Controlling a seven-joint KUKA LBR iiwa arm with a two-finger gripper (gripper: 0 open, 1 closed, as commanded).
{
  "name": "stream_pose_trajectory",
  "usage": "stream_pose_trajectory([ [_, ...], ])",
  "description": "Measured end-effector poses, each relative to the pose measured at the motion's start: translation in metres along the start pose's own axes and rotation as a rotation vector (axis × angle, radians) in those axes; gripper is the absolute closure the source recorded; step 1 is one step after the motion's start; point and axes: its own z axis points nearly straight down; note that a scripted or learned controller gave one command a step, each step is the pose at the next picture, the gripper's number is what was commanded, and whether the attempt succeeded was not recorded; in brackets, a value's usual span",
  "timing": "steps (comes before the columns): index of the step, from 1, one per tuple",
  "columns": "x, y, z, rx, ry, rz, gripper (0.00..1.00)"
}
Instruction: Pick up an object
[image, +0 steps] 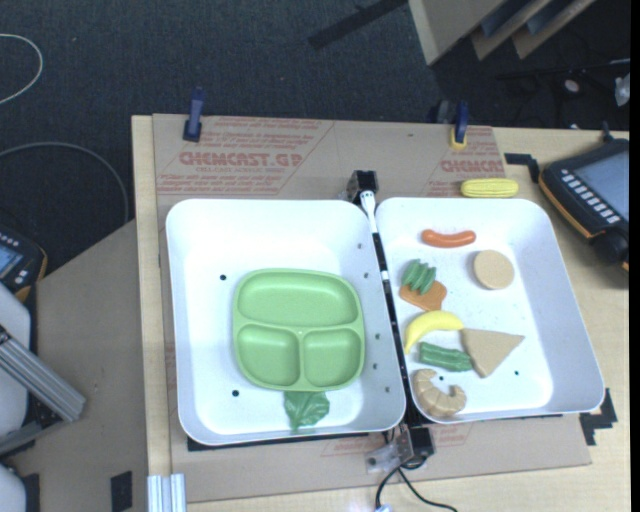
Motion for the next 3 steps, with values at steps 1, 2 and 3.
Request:
stream_pose_trajectory([
  [1,0.128,-0.053,0.008,0.021,0.011,-0.01,0.0],
  [2,0.192,-0.113,0.072,0.03,0.008,-0.005,0.0],
  [3,0.188,-0.109,0.058,0.018,0.006,0.002,1.0],
])
